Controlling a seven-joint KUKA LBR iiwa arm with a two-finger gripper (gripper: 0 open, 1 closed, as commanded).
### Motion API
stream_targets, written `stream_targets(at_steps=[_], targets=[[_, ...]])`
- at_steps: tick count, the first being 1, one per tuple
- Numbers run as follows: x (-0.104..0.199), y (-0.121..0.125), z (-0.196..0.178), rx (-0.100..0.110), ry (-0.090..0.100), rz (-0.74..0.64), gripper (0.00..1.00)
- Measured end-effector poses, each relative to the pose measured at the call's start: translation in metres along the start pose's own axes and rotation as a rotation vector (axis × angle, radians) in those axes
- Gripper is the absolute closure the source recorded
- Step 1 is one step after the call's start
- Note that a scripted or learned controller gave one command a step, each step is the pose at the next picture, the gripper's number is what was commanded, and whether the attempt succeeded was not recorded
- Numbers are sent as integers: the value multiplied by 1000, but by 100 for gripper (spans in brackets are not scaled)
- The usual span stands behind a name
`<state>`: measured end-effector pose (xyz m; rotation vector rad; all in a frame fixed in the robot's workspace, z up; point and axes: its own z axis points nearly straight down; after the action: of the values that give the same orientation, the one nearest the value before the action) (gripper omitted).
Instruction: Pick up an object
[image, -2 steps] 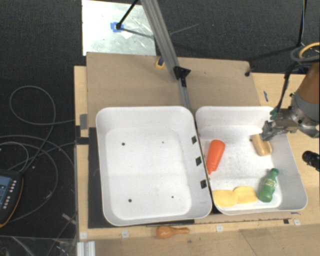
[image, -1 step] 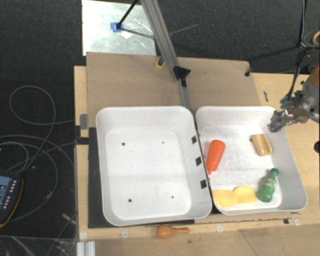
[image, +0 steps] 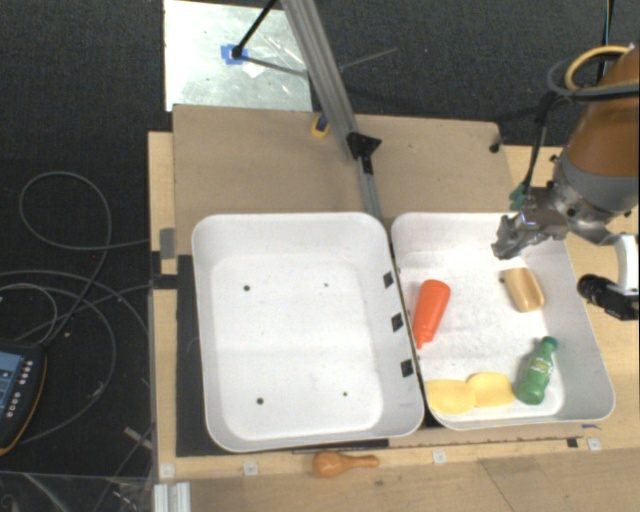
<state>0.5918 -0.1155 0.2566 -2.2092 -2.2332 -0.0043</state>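
The right bin (image: 455, 235) holds an orange carrot-shaped piece (image: 431, 310) near its left wall, a tan bread-like piece (image: 522, 289) at the right, a green bottle (image: 536, 371) at the front right, and a yellow piece (image: 470, 392) along the front wall. My gripper (image: 512, 240) hangs over the back right of this bin, just above and behind the tan piece. Nothing shows between its fingertips.
The left bin (image: 290, 330) stands beside the right one. A small orange-brown object (image: 343, 462) lies on the bench in front of the bins. A slanted metal pole (image: 335, 95) crosses behind the bins. Cables and a pendant (image: 18, 385) lie on the floor at left.
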Motion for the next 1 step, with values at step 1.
stream_targets(at_steps=[1], targets=[[57, 13, 13, 1, 0, 0, 100]])
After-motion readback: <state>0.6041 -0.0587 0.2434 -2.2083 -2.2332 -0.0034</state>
